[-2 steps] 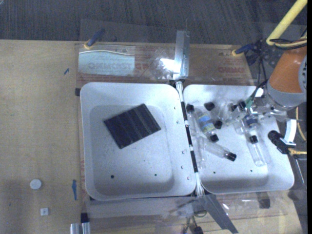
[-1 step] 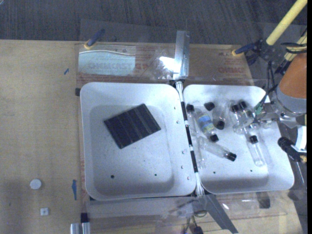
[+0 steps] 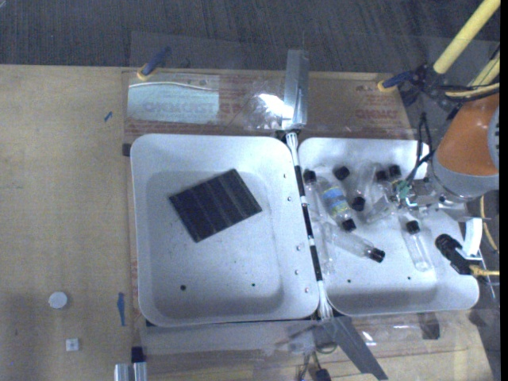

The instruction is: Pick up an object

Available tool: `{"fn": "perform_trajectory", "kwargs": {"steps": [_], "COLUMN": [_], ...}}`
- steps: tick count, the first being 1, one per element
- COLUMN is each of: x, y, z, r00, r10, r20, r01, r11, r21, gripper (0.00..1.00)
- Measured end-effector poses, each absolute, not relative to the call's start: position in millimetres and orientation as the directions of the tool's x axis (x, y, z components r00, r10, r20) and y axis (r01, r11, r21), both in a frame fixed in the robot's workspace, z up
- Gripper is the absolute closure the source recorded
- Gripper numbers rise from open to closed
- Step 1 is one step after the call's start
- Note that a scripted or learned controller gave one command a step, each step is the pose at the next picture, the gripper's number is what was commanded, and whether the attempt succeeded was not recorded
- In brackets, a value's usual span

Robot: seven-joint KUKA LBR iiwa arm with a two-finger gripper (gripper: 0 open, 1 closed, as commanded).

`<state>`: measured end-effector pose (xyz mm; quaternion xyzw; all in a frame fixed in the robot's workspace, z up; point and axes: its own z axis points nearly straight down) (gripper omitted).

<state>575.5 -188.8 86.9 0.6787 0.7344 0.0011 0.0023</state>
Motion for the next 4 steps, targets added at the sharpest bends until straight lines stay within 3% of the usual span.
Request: {"fn": "perform_trajectory", "kwargs": {"steps": [1,2,3,4], "x": [616.5,668.3,661.7,649.2], "y": [-205,-169,-210,-212], "z": [89,143,110,108], "r00": [-0.042,-0.091,-0.094,-0.196], "r10": [0.999,0.996,0.995,0.981], "r20": [0.023,-0.002,0.018,0.003], "r01": [0.999,0.996,0.996,0.980], "r11": [0.042,0.091,0.094,0.196], "r21": [0.003,0.004,0.013,0.034], "gripper": [0.00,0.00,0.00,0.00]}}
